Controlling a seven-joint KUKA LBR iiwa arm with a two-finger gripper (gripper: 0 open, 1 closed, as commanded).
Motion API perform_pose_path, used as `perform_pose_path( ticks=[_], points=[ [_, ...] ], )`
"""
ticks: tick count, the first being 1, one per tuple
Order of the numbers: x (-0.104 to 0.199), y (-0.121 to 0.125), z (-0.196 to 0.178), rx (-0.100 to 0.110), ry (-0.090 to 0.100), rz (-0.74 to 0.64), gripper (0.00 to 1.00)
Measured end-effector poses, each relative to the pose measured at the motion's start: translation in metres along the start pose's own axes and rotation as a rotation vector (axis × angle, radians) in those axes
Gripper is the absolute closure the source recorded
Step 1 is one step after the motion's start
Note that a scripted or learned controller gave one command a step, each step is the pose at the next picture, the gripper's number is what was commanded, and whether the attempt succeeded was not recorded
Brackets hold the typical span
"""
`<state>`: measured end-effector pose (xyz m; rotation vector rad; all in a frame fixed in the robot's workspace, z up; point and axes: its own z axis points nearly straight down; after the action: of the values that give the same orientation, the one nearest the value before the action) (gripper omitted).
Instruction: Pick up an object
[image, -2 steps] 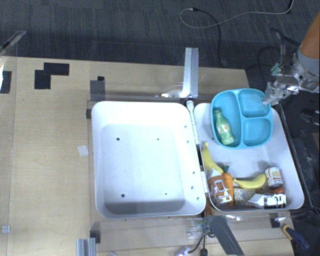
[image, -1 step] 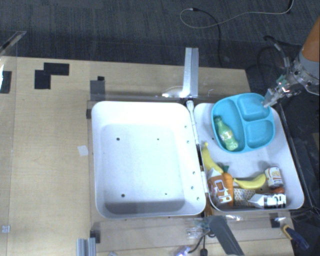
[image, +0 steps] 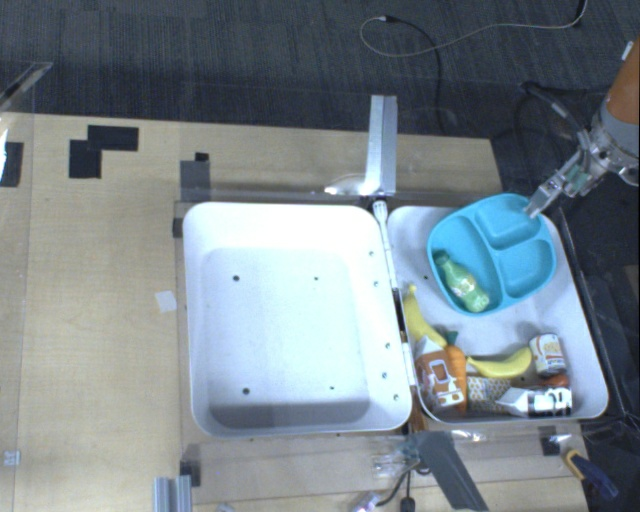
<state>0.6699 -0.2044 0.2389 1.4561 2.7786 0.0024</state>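
The gripper (image: 541, 203) pinches the far right rim of a tilted blue divided plate (image: 492, 253), its jaws clenched on that rim. The plate sits in the right bin (image: 597, 375). A green bottle (image: 464, 283) lies in the plate; bananas (image: 470, 358) and cans (image: 548, 354) lie nearer than it.

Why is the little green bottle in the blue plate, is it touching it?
Touching. The camera view shows the green bottle lying inside a compartment of the blue plate, resting on its floor.

arm (image: 622, 120): grey, orange band | tool (image: 560, 187): slim, pale metallic, greenish tint
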Motion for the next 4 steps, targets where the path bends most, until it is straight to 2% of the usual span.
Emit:
perform_pose_path(
  ticks=[1, 2, 3, 4],
  points=[
    [0.003, -0.004, -0.005, 0.0, 0.0, -0.386, 1.0],
    [0.081, 0.01, -0.014, -0.001, -0.001, -0.473, 1.0],
    [0.068, 0.006, 0.126, -0.003, -0.004, -0.785, 1.0],
    [0.13, 0.009, 0.144, -0.005, -0.022, -0.778, 1.0]
  ],
)
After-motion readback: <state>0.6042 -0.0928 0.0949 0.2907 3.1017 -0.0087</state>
